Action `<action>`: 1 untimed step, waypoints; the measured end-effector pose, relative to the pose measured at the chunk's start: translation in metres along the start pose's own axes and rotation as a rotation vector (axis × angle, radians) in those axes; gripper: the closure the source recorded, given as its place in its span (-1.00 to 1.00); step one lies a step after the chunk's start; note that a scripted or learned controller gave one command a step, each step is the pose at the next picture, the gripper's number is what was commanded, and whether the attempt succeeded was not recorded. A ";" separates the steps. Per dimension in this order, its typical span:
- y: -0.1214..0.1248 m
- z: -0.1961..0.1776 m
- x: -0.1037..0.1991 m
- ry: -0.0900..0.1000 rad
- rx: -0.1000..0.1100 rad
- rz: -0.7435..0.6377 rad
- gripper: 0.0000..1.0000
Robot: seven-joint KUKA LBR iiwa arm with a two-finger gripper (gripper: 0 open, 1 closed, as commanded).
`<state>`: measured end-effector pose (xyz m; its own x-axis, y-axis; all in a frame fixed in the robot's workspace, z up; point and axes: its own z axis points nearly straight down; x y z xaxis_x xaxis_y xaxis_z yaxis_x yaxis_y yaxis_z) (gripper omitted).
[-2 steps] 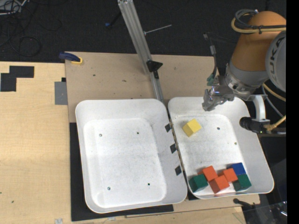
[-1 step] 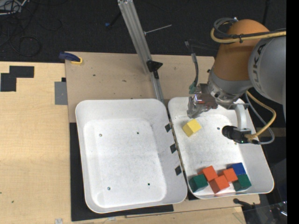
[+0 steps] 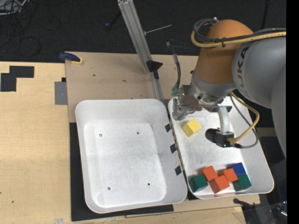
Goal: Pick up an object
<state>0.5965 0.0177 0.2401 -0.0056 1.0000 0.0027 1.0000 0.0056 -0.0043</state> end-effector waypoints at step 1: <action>-0.004 0.007 0.043 -0.001 0.001 0.002 1.00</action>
